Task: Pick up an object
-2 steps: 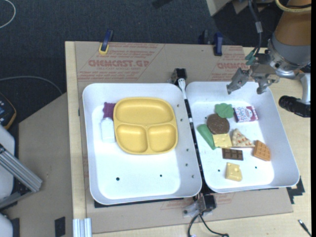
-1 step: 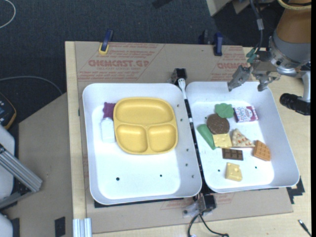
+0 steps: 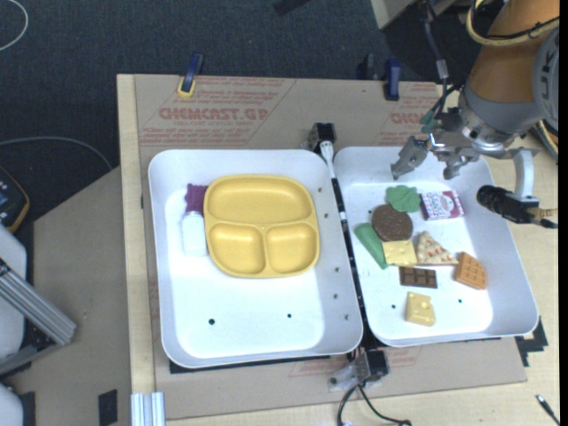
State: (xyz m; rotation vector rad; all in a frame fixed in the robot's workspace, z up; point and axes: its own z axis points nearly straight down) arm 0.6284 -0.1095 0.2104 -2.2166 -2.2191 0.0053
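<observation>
Seen from above at a slant, a tabletop [image 3: 266, 105] covered in brown board carries two shallow white bins side by side. The left bin [image 3: 177, 318] holds a yellow divided plate [image 3: 262, 224], with a small white bottle [image 3: 193, 234] and a purple item [image 3: 195, 195] tucked against the plate's left edge.

The right bin [image 3: 510, 282] holds a cluster of toy food pieces: a green leaf [image 3: 404, 197], a round brown cookie [image 3: 391, 223], a purple and white packet [image 3: 441, 205], a long green pod [image 3: 370, 244], a yellow cracker [image 3: 399, 253], a pizza slice [image 3: 435, 250], a waffle [image 3: 471, 272], a chocolate bar [image 3: 418, 278] and a cheese wedge [image 3: 420, 309].

The grey and orange arm reaches in from the right. Its end effector [image 3: 432, 158] hangs over the far end of the right bin with its fingers spread apart and nothing between them. The green leaf and the packet lie just in front of it, nearest of all the pieces; the rest sit further toward the bin's near edge
</observation>
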